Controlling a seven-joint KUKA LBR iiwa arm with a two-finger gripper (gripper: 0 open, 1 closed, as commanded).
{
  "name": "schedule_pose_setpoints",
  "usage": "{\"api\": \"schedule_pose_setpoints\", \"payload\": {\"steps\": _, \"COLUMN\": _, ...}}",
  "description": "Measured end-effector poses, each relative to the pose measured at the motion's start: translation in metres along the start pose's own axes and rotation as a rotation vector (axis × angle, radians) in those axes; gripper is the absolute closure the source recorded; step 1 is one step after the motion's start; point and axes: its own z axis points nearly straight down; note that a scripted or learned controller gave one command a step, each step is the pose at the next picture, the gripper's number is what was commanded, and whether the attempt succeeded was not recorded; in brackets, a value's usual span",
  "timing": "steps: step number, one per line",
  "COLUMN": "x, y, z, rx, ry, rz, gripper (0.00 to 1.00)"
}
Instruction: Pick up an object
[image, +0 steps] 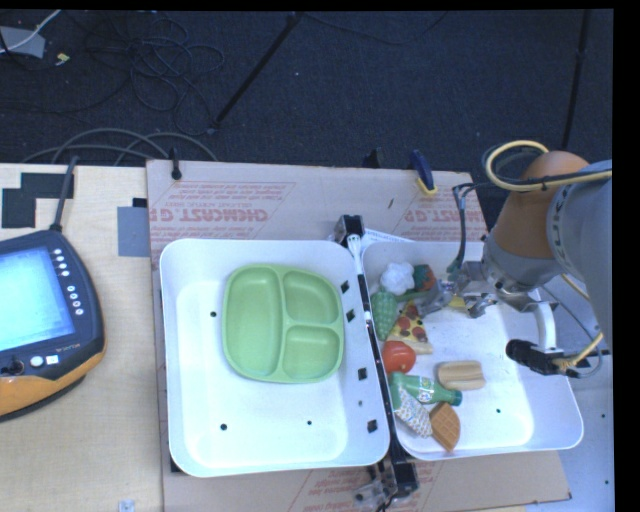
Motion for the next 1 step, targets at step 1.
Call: {"api": "schedule_pose_setpoints", "payload": {"steps": 1, "x": 0.0495, "y": -0.0756, "z": -0.0419, "rx": 0.009, "ry": 0.004, "rz": 0.006, "gripper": 0.0}}
